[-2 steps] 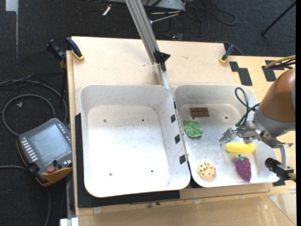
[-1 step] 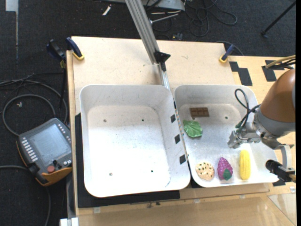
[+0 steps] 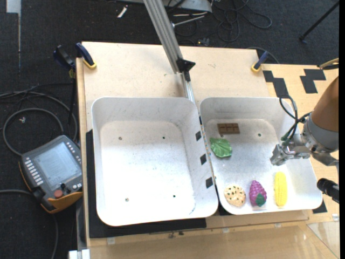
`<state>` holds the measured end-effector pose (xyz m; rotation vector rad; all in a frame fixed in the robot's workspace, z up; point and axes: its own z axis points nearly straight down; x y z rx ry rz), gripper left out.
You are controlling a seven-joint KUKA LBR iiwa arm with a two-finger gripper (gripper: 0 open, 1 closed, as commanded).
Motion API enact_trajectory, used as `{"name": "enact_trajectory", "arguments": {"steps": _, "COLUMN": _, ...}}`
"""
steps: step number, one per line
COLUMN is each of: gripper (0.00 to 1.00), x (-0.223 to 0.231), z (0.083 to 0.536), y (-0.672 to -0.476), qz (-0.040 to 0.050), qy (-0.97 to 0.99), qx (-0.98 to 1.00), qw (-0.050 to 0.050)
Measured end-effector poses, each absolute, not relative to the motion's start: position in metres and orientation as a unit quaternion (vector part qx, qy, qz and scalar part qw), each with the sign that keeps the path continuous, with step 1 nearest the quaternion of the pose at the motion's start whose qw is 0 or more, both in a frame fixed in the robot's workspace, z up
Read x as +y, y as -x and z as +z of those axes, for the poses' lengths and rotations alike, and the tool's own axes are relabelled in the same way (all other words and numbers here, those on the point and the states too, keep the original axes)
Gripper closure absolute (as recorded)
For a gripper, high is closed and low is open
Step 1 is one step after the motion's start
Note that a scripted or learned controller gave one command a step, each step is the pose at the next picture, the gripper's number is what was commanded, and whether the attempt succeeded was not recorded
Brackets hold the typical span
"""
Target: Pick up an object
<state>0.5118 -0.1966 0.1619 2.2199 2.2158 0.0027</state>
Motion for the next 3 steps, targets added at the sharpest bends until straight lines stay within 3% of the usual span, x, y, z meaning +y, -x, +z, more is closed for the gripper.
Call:
{"name": "enact_trajectory", "arguments": {"steps": 2, "gripper": 1.0, "x": -0.204, "z": 0.23, "y": -0.516, "qz": 0.0007, "qy": -0.706, "qx": 0.708, "qw": 0.002}}
{"name": "enact_trajectory", "arguments": {"steps": 3, "gripper": 1.0, "x": -0.156, "z": 0.222, "y": -0.529, "qz": 0.0007, "qy": -0.704, "qx": 0.71, "qw": 0.0}}
